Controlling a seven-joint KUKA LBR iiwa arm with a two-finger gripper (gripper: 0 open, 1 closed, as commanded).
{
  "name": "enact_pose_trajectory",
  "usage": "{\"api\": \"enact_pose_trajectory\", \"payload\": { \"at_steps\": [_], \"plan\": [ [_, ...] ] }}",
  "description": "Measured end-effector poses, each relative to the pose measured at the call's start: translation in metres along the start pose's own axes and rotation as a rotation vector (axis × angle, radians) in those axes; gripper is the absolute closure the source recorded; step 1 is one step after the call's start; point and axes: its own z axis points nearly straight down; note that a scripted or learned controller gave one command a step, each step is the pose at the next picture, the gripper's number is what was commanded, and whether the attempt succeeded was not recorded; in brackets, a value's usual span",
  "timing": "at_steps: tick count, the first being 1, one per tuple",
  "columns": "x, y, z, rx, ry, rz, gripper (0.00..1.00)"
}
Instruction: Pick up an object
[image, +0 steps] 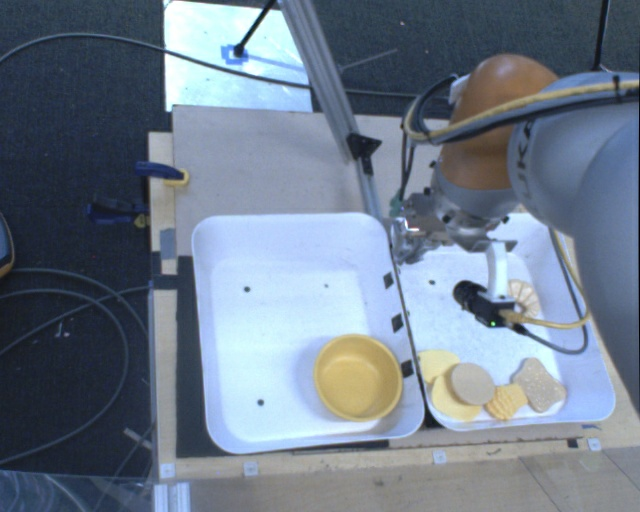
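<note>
The light is bright and even. The left bin (290, 300) and the right bin (445, 320) look almost washed out, with weak shadows. A floor patch (200, 40) at the top glares. The arm (590, 180) at right is soft.

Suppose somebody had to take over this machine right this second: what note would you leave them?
Gripper: low at the far left corner of the right bin, beside the dividing wall; no item seen in it.
Things: yellow bowl in the left bin, near its front right corner. Flat round pieces, a cracker and a toast slice lie along the right bin's front edge.
Done: nothing visibly lifted.
Left: grab and lift one item.
</note>
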Motion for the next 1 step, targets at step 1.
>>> {"api": "enact_pose_trajectory", "payload": {
  "at_steps": [1],
  "plan": [
    [0.0534, 0.0195, -0.0127, -0.001, 0.000, 0.002, 1.00]
  ]
}}
